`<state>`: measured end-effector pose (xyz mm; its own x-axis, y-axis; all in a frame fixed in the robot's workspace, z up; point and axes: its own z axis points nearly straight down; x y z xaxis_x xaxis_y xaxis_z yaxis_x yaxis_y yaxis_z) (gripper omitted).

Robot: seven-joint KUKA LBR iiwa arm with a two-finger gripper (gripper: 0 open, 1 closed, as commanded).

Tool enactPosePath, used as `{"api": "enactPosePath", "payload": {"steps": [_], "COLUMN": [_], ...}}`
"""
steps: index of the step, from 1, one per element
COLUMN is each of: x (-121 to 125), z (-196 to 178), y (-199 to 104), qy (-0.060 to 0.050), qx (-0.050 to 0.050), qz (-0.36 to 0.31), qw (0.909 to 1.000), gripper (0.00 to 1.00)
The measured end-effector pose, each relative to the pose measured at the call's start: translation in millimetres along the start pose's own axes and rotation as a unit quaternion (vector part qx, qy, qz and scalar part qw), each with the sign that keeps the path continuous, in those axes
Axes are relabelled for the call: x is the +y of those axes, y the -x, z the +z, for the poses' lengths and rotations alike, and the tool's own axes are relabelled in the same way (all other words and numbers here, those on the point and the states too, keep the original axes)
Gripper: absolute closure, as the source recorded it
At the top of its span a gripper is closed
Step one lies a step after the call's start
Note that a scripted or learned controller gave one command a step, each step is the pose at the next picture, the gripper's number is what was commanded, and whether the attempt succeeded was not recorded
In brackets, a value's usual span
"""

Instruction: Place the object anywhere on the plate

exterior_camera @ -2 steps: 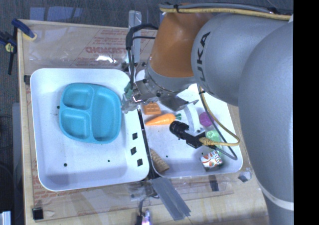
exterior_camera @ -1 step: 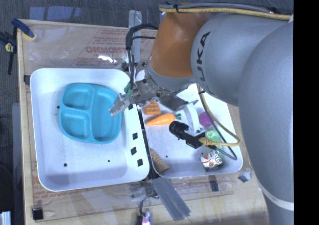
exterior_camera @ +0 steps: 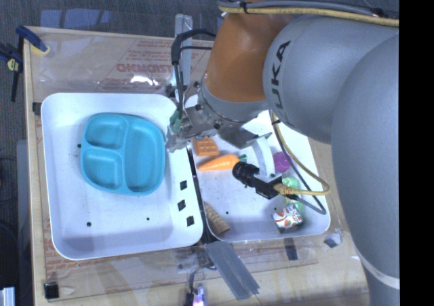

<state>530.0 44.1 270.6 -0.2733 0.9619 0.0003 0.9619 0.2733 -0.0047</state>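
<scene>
One gripper hovers just beside the right rim of the blue three-compartment plastic plate. Wide, narrow or loaded: cannot tell.
Candidate objects lie right of the plate, beyond its rim: a glossy tapered orange toy carrot, a ridged orange waffle square and a ribbed brown cone. Judgement: if loaded, carry inward over one compartment and lower close before release. The plate is smooth, with shallow walls, so tapered pieces could roll.

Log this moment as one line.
gripper above rim between bins | plate in view-left bin | carrot in view-right bin | placement not done
</scene>
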Motion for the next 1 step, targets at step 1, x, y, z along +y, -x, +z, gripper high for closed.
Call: {"api": "enactPosePath", "payload": {"steps": [1], "x": [0.0], "z": [0.1], "y": [-0.4], "qy": [0.000], "qx": [0.000], "qz": [0.000], "qw": [1.0000], "gripper": [0.00]}}
